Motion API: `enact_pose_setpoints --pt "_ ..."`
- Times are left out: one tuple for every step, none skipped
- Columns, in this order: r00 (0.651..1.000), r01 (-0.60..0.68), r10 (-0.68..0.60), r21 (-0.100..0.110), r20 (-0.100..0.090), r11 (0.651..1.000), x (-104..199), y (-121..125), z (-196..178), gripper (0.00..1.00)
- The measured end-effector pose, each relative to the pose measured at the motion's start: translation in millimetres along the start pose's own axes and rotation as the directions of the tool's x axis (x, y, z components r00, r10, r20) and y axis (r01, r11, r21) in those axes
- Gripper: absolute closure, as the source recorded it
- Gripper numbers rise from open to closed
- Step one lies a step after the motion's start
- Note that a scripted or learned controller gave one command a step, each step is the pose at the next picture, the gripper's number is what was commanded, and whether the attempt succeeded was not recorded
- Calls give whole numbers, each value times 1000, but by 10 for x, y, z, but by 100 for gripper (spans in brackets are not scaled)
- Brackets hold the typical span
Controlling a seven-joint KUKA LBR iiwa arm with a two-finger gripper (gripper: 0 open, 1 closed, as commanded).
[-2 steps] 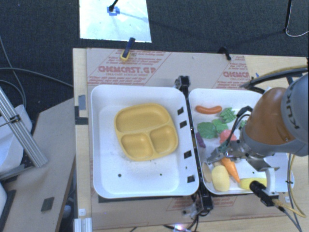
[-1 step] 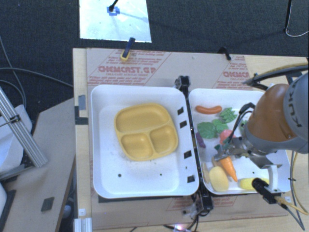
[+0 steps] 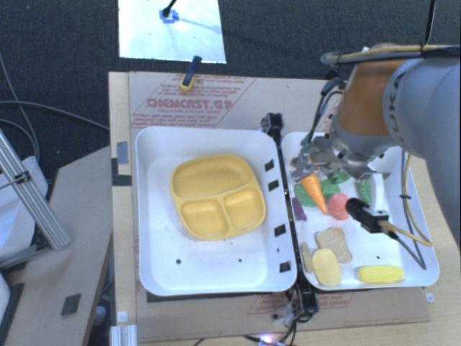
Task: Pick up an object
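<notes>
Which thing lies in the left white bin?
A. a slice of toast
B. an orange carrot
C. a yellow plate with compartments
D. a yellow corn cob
C: the yellow plate with compartments sits alone in the left bin, while the food toys lie in the right bin.

The right bin (image 3: 421, 262) holds a scatter of toy food. An orange carrot (image 3: 312, 191) lies on a slant near the bin's left wall, its narrow end toward the lower right, with green leafy pieces (image 3: 333, 189) just beside it. A round red-orange piece (image 3: 338, 205) touches the carrot's lower end. A thin purple strip (image 3: 298, 209) lies along the left wall. Nearer the front, a tan slice of bread (image 3: 334, 242) rests flat, a pale yellow oval piece (image 3: 325, 267) overlapping its lower edge. A bright yellow corn-like piece (image 3: 381, 273) lies crosswise by the front wall, apart from the others.
</notes>
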State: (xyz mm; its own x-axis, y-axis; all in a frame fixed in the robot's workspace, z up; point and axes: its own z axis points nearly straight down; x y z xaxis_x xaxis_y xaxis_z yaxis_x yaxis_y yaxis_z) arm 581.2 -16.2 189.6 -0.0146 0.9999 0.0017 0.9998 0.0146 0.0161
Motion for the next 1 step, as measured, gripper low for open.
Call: enact_pose_setpoints --pt "1000 -10 10 9 3 1000 -117 189 -376 100"
